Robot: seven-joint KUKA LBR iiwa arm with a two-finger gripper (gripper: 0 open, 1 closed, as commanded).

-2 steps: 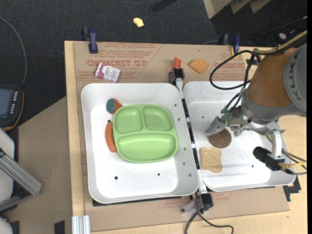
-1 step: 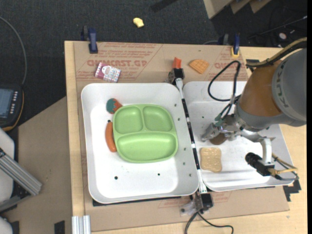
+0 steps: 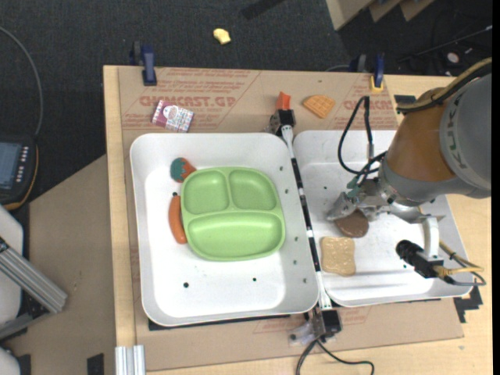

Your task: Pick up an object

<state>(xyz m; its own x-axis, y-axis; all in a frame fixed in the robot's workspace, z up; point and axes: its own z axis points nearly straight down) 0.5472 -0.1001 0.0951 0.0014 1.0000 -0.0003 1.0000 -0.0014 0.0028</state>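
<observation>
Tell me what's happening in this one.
The robot arm reaches into the right bin, with its gripper low over a brown round piece. A slice of bread lies just beside that piece. Whether the gripper has hold of anything cannot be told. The left bin holds a green plate with an orange sausage next to it.

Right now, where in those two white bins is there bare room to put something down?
Free: the left bin's wide front strip below the green plate, and the right bin's back corner nearest it. Crowded around the gripper, brown piece and toast.
</observation>
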